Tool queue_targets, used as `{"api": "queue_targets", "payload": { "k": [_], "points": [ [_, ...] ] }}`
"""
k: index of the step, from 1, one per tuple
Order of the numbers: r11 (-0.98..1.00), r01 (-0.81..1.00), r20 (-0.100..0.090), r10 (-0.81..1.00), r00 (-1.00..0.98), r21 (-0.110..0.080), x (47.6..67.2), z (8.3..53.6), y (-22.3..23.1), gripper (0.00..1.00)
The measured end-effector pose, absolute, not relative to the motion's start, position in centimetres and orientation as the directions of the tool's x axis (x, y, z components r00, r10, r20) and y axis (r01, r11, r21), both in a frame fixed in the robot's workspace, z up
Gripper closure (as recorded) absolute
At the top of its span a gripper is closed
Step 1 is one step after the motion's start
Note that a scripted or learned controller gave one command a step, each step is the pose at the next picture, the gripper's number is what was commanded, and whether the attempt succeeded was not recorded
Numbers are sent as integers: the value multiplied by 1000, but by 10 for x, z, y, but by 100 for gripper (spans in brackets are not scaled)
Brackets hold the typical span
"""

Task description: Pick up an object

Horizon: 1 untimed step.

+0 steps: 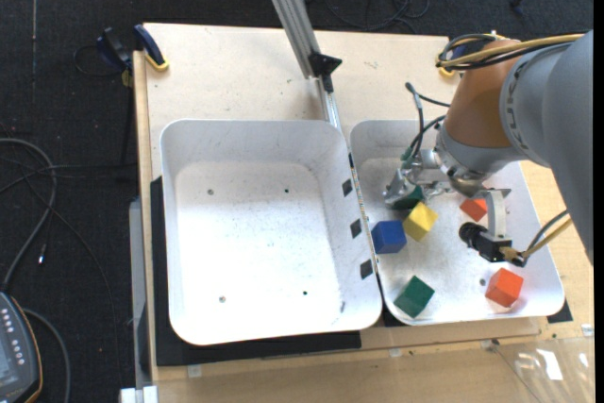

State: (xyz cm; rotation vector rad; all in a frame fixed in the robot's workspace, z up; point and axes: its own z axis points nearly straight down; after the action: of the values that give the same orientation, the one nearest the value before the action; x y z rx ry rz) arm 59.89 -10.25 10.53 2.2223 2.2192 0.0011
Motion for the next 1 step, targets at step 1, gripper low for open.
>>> {"api": "queue_targets", "payload": {
  "k": [1],
  "points": [
    [10, 1000, 2, 1000, -10, 9, 614, 200, -14, 100]
  ]
}}
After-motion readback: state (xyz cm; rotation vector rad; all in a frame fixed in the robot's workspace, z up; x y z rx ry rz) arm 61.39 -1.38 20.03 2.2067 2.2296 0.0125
